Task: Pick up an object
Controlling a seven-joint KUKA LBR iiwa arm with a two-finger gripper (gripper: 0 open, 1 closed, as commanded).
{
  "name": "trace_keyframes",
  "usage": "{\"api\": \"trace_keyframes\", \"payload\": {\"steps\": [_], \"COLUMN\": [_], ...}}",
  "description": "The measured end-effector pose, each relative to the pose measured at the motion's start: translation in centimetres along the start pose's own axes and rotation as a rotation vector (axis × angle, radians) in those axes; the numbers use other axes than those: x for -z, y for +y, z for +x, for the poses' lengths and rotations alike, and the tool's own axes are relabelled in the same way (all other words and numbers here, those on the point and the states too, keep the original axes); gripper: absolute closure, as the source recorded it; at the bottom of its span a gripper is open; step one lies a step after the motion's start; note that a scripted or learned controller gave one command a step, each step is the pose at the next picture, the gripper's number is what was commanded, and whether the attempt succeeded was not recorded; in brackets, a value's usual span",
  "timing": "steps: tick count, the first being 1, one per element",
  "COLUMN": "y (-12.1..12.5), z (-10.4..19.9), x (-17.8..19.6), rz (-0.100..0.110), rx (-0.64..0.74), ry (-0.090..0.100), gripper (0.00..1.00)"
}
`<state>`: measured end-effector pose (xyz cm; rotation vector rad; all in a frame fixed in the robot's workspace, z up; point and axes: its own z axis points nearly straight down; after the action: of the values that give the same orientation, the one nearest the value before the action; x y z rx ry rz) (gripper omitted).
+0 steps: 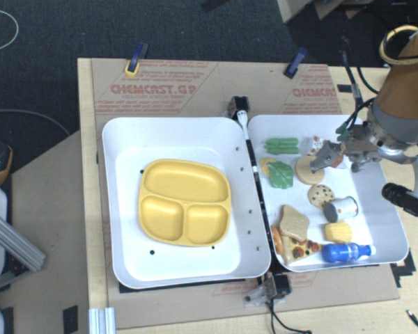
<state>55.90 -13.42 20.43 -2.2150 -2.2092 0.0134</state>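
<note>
One blue bottle [346, 253] with a yellow cap lies flat at the right bin's [393, 221] 5 o'clock corner, long axis 3-to-9 o'clock. My end effector [340, 155] hovers near 12 o'clock; jaw state indeterminable.

The arm [404, 92] is showing a broad orange band above a grey wrist, black cables are trailing beside it, and the gripper [329, 157] is looking metallic grey
</note>
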Motion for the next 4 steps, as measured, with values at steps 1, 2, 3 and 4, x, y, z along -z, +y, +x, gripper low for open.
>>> {"api": "trace_keyframes", "payload": {"steps": [1, 2, 3, 4], "y": [0.3, 0.9, 1.4, 1.4], "z": [0.0, 0.2, -0.5, -0.5], "x": [0.7, -3.7, -8.7, -12.1], "rz": [-0.013, -0.008, -0.008, -0.010], "rx": [0.003, 0.003, 0.002, 0.003], "ry": [-0.002, -0.001, -0.001, -0.002], "gripper": [0.00, 0.00, 0.00, 0.00]}}
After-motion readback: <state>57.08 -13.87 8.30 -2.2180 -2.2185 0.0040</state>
